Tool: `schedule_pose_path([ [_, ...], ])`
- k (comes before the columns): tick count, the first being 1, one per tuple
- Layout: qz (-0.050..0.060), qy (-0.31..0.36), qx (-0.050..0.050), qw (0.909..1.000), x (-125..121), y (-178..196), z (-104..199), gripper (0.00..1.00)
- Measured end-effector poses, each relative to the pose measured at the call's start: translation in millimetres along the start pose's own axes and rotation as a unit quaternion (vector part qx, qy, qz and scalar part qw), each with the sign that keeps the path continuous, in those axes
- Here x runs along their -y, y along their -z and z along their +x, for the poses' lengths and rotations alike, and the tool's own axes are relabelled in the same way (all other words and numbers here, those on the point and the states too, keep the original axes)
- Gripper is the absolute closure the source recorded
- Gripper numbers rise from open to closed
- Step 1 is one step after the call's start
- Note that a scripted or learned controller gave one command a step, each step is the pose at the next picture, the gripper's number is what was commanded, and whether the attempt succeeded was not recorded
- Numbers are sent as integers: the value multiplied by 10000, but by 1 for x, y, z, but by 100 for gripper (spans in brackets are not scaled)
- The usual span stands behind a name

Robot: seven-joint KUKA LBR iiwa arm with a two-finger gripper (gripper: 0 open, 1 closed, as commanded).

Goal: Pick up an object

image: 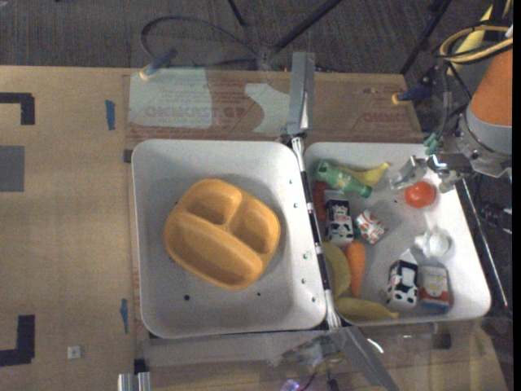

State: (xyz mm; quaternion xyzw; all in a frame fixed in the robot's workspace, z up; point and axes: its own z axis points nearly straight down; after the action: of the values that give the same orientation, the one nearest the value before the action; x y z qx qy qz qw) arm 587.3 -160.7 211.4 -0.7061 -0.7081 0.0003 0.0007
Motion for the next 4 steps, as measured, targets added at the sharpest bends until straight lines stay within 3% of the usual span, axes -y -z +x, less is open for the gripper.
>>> schedule_pose_path([
  [1, -24, 133, 11, 9999, -30, 44, -9, 0],
  [2, -5, 1889, 0, 9820, -23, -17, -4, 0],
  [3, 53, 2401, -17, 9707, -77, -127, -24, 0],
  [4, 68, 2811, 17, 9596, -76, -126, 28, 0],
])
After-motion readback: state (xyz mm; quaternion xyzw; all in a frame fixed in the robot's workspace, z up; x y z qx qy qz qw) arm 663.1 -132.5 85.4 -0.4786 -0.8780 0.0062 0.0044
